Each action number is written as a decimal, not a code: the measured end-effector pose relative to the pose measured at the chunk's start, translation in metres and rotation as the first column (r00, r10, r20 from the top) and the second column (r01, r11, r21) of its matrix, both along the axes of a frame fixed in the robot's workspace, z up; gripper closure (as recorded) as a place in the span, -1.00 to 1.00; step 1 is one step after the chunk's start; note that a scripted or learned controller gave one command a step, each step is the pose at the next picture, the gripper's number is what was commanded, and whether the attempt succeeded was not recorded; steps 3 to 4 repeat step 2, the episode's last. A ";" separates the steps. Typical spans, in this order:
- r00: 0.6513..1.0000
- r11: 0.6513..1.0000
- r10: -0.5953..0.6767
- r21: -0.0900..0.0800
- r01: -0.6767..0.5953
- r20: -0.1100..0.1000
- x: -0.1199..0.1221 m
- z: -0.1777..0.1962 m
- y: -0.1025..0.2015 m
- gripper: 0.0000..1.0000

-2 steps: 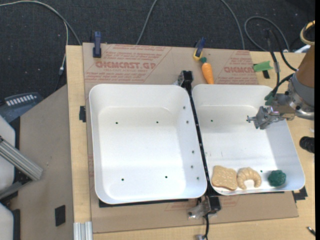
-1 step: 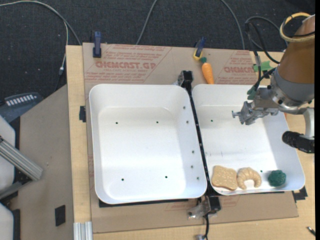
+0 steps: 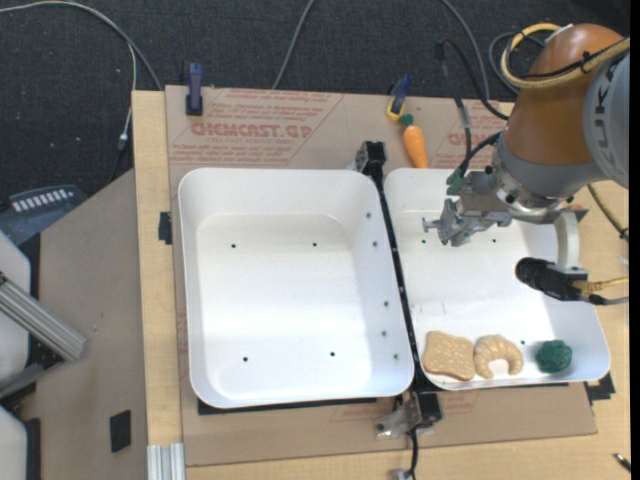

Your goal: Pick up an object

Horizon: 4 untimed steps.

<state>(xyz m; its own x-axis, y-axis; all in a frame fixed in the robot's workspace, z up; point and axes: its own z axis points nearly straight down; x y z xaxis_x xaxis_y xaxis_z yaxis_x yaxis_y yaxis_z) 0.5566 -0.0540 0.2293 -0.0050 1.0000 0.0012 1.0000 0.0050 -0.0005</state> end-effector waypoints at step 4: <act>1.000 1.000 -0.001 0.000 0.001 0.002 0.021 -0.002 0.099 1.00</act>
